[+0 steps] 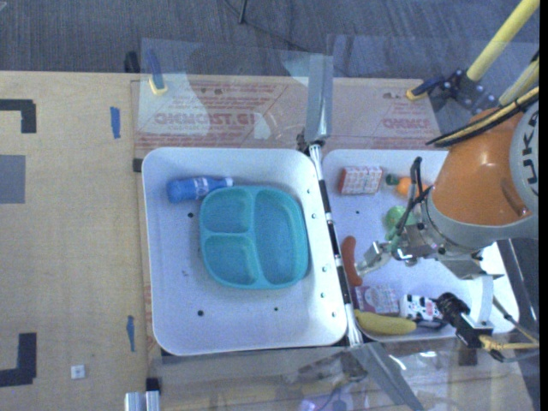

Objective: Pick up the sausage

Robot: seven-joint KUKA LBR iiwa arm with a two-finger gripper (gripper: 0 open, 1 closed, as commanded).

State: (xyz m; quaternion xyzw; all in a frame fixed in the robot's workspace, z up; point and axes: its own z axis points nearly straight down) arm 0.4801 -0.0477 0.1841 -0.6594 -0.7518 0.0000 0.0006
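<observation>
in the right bin, toward its 9 o'clock wall:
sausage (348, 261): a slim reddish-brown link lying lengthwise along the wall, free of the fingers; its lower end is partly lost against the wrapper below it.
gripper (374, 257): just beside the sausage at its 3 o'clock, pale metal fingers pointing toward 9 o'clock; they blur together, so i cannot tell whether they are spread or pinched, and nothing can be seen between them.
arm (479, 187): grey with a wide orange band, coming in from 3 o'clock and covering much of the right bin's middle and far side.
right bin (377, 157): shallow, white; its 3 o'clock side is hidden under the arm.
box (360, 180): small, red-and-white print, near the bin's 12 o'clock edge; the lettering is too small to read.
orange item (403, 180): at 3 o'clock of the box, half hidden by a black cable.
green item (396, 217): mostly behind the wrist, shape unclear.
banana (385, 323): yellow, lying along the 6 o'clock wall.
pink wrapper (378, 298): between sausage and banana, print unreadable.
left bin (163, 255): white, shallow.
teal plate (253, 235): three compartments, in the middle of the left bin.
blue bottle (197, 187): on its side at the plate's 11 o'clock, touching its rim.
</observation>
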